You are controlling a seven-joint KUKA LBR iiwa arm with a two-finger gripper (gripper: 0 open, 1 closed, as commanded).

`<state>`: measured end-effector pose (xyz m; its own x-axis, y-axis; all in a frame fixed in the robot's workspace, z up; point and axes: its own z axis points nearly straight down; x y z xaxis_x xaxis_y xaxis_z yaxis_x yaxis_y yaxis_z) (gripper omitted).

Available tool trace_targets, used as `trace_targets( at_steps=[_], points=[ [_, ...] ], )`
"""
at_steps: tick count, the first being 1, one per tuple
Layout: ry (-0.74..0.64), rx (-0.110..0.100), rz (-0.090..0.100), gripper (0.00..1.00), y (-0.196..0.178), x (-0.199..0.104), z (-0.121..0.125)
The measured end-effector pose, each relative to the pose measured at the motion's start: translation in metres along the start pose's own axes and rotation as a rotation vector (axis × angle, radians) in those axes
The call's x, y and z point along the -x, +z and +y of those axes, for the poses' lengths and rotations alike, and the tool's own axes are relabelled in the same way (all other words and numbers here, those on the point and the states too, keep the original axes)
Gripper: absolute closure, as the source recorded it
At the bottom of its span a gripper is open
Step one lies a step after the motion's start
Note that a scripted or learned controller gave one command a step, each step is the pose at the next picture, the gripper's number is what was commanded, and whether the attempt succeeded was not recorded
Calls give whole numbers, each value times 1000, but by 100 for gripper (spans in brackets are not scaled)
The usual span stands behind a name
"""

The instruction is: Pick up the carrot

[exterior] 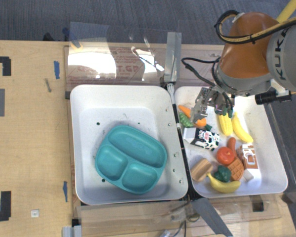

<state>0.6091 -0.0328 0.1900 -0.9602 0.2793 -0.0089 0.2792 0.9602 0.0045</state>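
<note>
Gripper [205, 107] sits low in the right bin [274, 172], directly beside the carrot [186, 111]. Jaws' opening cannot be determined. Left bin [84, 102] contains a teal divided plate [131, 158].

My arm [251, 43] is grey with an orange band. Both bins [84, 107] are white; the left bears a teal divided plate [130, 158]. The right contains an orange carrot [185, 111], yellow bananas [234, 126], a red tomato [225, 155] and a black-and-white patched cow [207, 138]. The desk [24, 132] is tan.
</note>
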Motion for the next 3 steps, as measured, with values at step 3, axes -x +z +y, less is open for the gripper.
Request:
trace_targets(
  at_steps=[3],
  points=[
    [-100, -3, -1, 100, -31, 13, -32]
  ],
)
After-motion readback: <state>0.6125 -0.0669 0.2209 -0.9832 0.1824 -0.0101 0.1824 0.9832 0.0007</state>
